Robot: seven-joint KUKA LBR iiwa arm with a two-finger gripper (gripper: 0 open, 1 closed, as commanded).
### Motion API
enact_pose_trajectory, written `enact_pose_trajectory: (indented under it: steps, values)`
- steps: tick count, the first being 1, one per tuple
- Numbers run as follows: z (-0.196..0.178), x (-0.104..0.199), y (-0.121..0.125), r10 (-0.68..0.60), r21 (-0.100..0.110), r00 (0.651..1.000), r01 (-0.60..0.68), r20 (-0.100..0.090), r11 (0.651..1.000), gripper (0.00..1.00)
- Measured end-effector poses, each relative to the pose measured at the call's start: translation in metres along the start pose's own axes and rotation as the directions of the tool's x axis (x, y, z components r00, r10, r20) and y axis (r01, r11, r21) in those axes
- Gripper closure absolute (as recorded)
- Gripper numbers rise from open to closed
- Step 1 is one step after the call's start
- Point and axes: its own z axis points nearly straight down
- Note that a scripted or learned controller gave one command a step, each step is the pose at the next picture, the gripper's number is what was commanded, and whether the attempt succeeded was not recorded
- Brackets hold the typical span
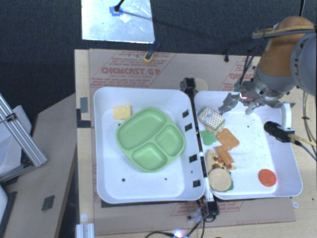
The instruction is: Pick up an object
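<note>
- Green divided plate (150, 139) and a yellow block (122, 112) sit in the left bin (104, 182), centre-left of frame.
- Speckled white pouch (210, 118), nearest pickable thing, lies in the right bin (292, 177), just below-left of the claw.
- Gripper (239, 105), upper right, hangs spread and empty.

A tan counter (59, 128) with a printed cardboard sheet (133, 69) flat on top, two white bins side by side upon that, left bin (106, 182), right bin (287, 175).
</note>
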Motion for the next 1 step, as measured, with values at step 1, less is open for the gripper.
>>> enact_pose_trajectory:
  steps: [1]
  values:
    - [-0.0086, 0.0001, 0.0024, -0.002, -0.013, 1.0, 0.002, 0.001, 1.0, 0.0]
